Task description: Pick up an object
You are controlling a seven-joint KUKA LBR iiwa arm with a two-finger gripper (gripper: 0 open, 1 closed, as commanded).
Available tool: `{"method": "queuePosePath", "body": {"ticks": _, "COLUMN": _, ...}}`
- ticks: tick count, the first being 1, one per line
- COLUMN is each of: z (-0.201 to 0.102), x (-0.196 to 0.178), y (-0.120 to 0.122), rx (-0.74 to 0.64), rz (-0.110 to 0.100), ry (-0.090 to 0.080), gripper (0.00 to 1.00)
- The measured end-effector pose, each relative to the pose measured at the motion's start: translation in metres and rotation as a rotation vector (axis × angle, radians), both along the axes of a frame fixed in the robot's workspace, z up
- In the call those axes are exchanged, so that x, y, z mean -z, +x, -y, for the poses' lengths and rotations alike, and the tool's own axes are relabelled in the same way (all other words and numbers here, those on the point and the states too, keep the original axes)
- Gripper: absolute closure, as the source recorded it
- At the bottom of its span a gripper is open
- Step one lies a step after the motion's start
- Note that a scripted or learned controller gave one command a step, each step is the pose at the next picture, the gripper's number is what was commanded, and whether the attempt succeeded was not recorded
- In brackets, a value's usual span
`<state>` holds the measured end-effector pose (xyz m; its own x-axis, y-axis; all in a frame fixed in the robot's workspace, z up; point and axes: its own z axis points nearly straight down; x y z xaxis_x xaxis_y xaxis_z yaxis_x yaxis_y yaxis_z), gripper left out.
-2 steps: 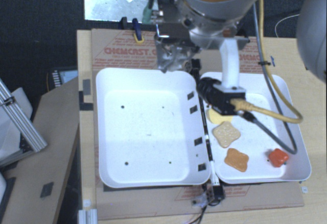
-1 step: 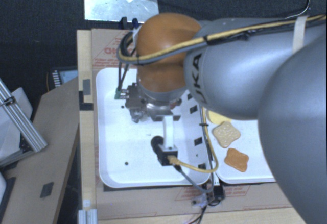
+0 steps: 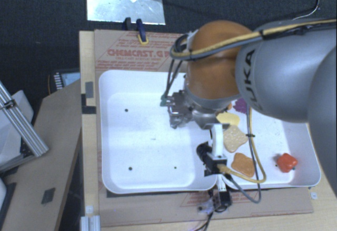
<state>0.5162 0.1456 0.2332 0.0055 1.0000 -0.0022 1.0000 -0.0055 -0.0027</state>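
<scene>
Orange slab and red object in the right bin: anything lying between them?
Nothing: in the camera view, bare white bin floor separates the orange slab from the red object.

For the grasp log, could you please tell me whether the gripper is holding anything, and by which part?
It cannot be told: the arm hides the gripper's tip over the right bin. The red piece and tan pieces lie loose.
</scene>
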Motion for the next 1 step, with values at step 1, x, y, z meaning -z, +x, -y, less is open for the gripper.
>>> {"method": "queuePosePath", "body": {"ticks": 1, "z": 0.1348, "x": 0.0221, "y": -0.0308, "rx": 0.004, "rz": -0.001, "ry": 0.0, "gripper": 1.0}}
